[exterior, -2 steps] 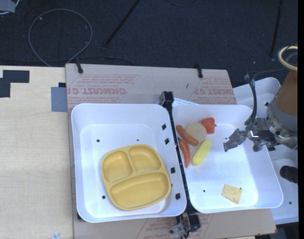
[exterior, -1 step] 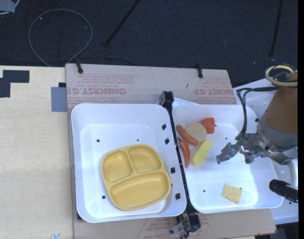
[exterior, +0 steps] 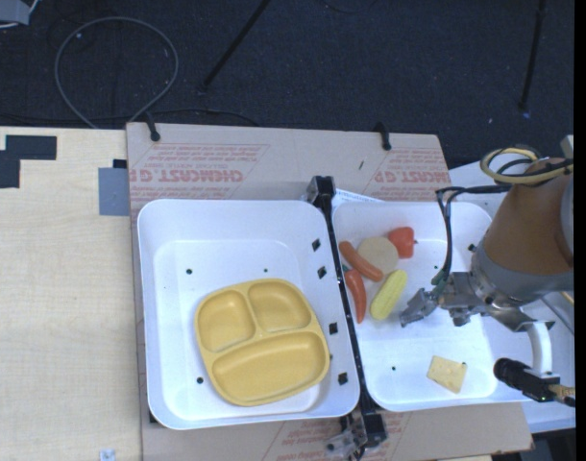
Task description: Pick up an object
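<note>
My gripper (exterior: pixel 415 310) hangs over the middle of the right bin (exterior: pixel 408 392), pointing left, on the grey arm with the orange band (exterior: pixel 528 224). Just left of it lies a yellow corn cob (exterior: pixel 388 295). Beyond that are a pale round piece (exterior: pixel 378 253), a red pepper (exterior: pixel 402 241), an orange sausage-like piece (exterior: pixel 360 260) and a red-orange carrot (exterior: pixel 356 294) along the bin's left wall. A yellow cheese wedge (exterior: pixel 447 374) rests near the bin's front right. Nothing shows in the gripper.
The left bin (exterior: pixel 168 257) holds a yellow divided plate (exterior: pixel 261 341). A black divider (exterior: pixel 336 286) separates the two bins. Cardboard (exterior: pixel 274 161) lies under the bins, and cables loop above the arm at the right.
</note>
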Action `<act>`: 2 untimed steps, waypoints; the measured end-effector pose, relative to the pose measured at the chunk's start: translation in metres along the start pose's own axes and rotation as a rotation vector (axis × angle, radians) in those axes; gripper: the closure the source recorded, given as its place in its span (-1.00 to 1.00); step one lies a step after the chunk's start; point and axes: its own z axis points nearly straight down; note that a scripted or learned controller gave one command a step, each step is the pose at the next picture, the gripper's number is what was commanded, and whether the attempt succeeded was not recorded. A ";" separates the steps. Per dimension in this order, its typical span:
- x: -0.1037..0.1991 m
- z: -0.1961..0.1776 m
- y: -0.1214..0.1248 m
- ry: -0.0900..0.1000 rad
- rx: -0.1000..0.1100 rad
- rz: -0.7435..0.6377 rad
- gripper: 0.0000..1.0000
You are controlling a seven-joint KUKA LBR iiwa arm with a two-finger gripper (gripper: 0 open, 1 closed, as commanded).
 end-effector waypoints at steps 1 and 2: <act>-0.001 0.048 0.008 0.000 0.000 0.001 -1.00; -0.003 0.036 0.008 -0.001 -0.002 0.006 1.00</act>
